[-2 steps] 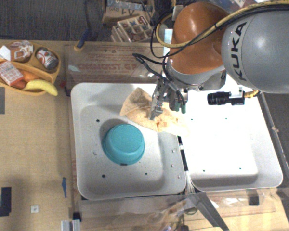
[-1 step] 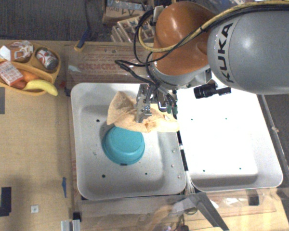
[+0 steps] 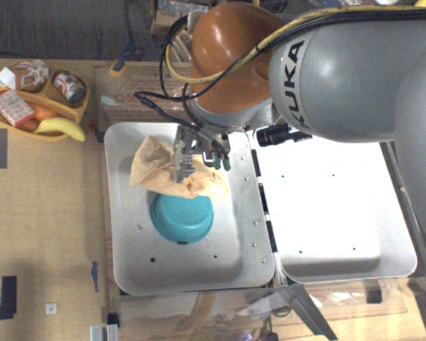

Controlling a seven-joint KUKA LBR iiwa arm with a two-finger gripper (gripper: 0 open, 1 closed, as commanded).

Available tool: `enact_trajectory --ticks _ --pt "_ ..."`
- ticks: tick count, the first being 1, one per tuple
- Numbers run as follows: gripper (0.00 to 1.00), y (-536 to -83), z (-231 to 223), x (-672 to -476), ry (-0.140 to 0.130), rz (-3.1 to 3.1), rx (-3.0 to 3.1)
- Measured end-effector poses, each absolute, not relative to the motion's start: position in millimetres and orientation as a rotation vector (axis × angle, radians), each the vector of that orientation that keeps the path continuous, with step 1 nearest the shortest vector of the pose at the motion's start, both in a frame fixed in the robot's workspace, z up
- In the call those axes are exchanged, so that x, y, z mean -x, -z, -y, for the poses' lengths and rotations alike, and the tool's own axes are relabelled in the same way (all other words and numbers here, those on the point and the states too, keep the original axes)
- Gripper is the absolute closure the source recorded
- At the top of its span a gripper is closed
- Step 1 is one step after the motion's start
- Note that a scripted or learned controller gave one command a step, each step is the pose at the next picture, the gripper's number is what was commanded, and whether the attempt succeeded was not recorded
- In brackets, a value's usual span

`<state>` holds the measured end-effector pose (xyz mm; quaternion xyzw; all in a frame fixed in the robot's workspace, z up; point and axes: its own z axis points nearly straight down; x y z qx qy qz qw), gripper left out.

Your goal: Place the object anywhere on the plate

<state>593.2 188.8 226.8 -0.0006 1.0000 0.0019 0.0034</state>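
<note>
grey kuka arm [image 3: 355, 69], closest to the lens, enters from the right edge and fills the upper right of the view, with its orange band [image 3: 231, 52] above the wrist and black and yellow cables looped around it. below the band the gripper [image 3: 187, 168] points down into the left bin [image 3: 121, 212], over that bin's rear half; its metal fingers [image 3: 185, 163] stand close together and pinch a raised fold of the tan cloth [image 3: 156, 163]. tan cloth: crumpled, spread across the rear centre of the left bin, its near edge draped over the far rim of the teal plate [image 3: 183, 219], so that cloth and plate touch and partly overlap. teal plate: round, lying in the middle of the left bin toward its near edge, with most of its surface uncovered. right bin [image 3: 334, 212]: white, shallow, set just beside the left bin along a shared inner edge, its rear part hidden beneath the arm. desk [image 3: 42, 226]: pale wood, carrying both bins; at its rear left corner sits a yellow tray [image 3: 28, 123] holding a banana [image 3: 60, 126], a small red and white box and two round containers.
</note>
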Motion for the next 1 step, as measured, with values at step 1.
enact_trajectory --ticks 1 --pt "0.00 -227.5 -188.6 -593.5 -0.006 -3.134 0.001"
